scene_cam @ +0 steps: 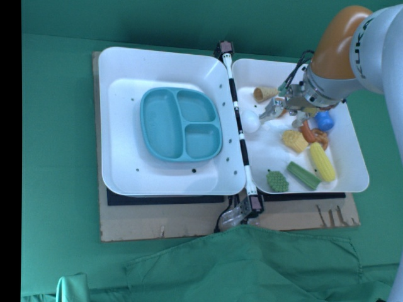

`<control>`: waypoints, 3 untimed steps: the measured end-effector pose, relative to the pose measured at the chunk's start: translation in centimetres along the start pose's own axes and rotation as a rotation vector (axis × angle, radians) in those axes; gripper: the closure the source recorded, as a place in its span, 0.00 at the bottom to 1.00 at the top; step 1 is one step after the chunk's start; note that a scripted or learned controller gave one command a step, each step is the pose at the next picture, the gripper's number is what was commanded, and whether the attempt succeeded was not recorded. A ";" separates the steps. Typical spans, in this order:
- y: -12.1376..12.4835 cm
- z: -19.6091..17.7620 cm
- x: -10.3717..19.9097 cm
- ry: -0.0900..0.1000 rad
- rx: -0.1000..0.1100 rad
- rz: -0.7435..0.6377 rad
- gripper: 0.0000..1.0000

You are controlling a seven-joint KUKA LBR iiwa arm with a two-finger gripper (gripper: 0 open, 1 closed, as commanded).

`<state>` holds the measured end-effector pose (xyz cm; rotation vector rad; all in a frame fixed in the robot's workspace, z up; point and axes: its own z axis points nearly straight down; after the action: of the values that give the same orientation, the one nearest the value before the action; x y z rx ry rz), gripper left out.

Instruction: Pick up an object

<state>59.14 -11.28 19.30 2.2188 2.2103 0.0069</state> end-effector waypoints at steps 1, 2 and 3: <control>5.9 -4.3 -7.9 -0.005 -0.004 0.003 0.00; 5.7 -4.0 -7.5 -0.001 0.004 0.000 0.00; 5.7 -4.0 -7.5 -0.001 0.004 0.000 0.00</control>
<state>64.79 -18.79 23.42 2.2202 2.2125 0.0013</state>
